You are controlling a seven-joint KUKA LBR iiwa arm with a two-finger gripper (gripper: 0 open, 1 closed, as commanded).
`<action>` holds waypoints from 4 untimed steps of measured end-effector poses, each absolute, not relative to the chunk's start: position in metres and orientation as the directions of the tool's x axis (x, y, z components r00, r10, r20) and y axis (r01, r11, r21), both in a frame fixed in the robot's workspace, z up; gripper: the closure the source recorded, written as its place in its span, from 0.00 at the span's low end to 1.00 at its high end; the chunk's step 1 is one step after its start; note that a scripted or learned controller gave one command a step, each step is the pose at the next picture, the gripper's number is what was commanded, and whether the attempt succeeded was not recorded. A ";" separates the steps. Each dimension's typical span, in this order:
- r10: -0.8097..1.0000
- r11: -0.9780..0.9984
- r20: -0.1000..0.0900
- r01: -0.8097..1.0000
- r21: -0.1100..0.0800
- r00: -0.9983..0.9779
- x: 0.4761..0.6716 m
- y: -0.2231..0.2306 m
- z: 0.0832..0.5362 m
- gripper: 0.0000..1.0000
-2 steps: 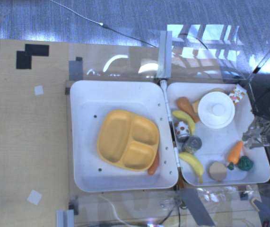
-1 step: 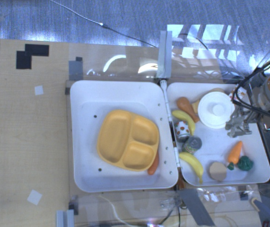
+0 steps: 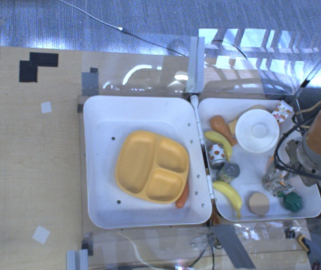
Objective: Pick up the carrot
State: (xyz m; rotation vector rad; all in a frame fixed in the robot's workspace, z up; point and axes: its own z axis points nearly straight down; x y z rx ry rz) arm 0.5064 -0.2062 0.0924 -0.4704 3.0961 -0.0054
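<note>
Item: carrot (image 3: 182, 195). A slim orange-red piece in the left bin (image 3: 101, 151), lower centre of the frame. It lies against the lower right edge of the yellow divided plate (image 3: 152, 166), partly tucked under it, close to the wall between the bins.

Tool: gripper (image 3: 278, 177). It sits low in the right bin (image 3: 316, 210), at the right of the frame, among clutter just above a green toy (image 3: 292, 201). Whether it is wide, narrow or holding anything cannot be told.

Relation: carrot and gripper are well apart, in separate bins, with the carrot to the gripper's left.

Risks, as judged:
- The plate rim overhangs the carrot, so a descent may strike or shift the plate.
- The nearby bin wall leaves little room for a grasp.
- An orange-brown piece (image 3: 222, 127) in the right bin may be mistaken for the target.
</note>
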 end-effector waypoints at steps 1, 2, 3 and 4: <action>-0.230 0.973 -0.018 -0.230 -0.010 -0.973 0.551 -0.205 0.200 1.00; -0.045 0.999 -0.015 -0.045 -0.004 -0.999 0.505 -0.177 0.091 1.00; -0.062 0.998 -0.013 -0.062 -0.003 -0.998 0.492 -0.147 0.157 1.00; 0.190 0.982 -0.010 0.190 0.000 -0.982 0.513 -0.185 0.160 1.00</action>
